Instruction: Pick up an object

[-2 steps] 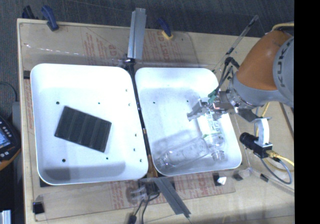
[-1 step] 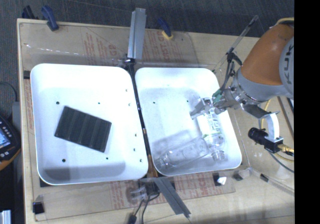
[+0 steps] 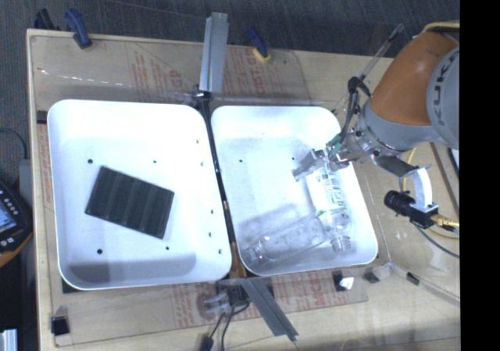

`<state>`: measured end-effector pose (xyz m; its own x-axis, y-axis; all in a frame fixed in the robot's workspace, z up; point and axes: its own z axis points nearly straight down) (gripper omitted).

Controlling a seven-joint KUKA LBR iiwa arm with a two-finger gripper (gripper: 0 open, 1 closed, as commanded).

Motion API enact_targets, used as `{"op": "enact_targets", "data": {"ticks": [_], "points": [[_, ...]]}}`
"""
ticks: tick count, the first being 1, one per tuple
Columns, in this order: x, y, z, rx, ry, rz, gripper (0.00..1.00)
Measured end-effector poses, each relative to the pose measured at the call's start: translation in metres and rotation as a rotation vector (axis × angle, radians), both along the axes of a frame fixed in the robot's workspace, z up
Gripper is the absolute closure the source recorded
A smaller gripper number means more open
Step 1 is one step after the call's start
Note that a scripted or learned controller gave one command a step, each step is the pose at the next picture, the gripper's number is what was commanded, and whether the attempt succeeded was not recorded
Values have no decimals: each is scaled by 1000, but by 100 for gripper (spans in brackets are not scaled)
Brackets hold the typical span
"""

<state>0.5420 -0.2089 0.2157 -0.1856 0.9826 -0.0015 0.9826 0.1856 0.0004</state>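
Bottles lie in the right bin [image 3: 234, 127], which serves as the landmark for everything else. One clear bottle [image 3: 331, 199] with a printed label rests along that bin's right wall, its top pointing up the bin and its base toward the near right corner. A second bottle [image 3: 285, 241], also clear and harder to make out, lies across the bin's near end, close to the first at the corner; whether the two touch cannot be told. The gripper [image 3: 311, 163] hangs over the bin's right half, right at the top end of the labelled bottle, with the grey and orange arm [image 3: 410, 91] reaching in from beyond the bin's right rim. How far the claw stands open, and whether it has hold of anything, cannot be told: the metal parts and the clear plastic run together there.

Left of this bin sits the other bin [image 3: 70, 127], with a dark ribbed slab [image 3: 130, 202] lying flat on its floor.

As for progress, both bottles seem to rest on the floor of the bin, so nothing looks lifted. By my judgement the approach is done or nearly so; closing on the bottle's neck and raising it clear of the bin are left.
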Motion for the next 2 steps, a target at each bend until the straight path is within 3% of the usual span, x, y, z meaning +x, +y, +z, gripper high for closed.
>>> {"op": "enact_targets", "data": {"ticks": [1,2], "points": [[11,-1,-12,-1,-1,1,0],[55,-1,-47,1,2,-97,0]]}}
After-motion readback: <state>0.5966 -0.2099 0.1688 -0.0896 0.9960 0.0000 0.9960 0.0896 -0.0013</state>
